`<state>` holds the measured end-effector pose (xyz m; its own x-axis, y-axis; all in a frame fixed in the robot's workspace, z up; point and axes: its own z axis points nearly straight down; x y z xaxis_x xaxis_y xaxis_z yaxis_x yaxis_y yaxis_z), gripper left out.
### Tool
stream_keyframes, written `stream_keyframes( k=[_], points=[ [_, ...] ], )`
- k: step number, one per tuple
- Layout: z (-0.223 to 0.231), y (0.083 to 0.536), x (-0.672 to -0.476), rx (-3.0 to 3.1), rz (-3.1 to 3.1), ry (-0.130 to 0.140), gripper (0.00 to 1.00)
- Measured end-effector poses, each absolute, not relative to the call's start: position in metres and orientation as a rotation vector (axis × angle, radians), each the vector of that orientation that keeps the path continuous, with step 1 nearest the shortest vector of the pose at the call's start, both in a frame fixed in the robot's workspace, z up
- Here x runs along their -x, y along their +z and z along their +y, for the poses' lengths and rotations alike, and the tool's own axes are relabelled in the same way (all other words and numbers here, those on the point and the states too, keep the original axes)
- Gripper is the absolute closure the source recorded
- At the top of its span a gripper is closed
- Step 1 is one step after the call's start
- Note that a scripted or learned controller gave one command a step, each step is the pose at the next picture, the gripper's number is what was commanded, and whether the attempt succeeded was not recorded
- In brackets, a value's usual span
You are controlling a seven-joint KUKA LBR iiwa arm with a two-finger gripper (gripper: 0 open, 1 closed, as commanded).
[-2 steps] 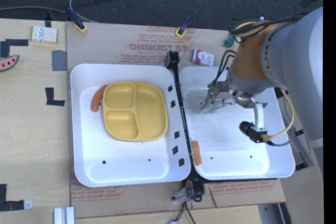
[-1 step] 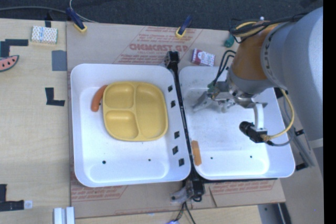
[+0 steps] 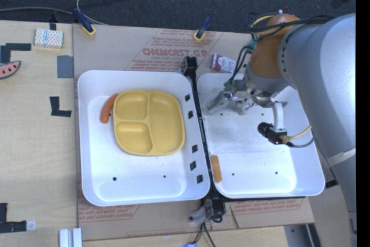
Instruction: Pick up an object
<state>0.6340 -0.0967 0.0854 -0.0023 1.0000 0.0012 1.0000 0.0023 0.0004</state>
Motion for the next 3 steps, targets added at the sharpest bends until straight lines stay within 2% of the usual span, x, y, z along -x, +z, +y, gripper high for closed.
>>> stream_keyframes(
  k=[1,3],
  points=[
    [-0.097,0.095,-0.634,2.218,-2.227,-0.003,1.0],
    [-0.095,0.113,-0.634,2.213,-2.227,-0.004,1.0]
  ],
)
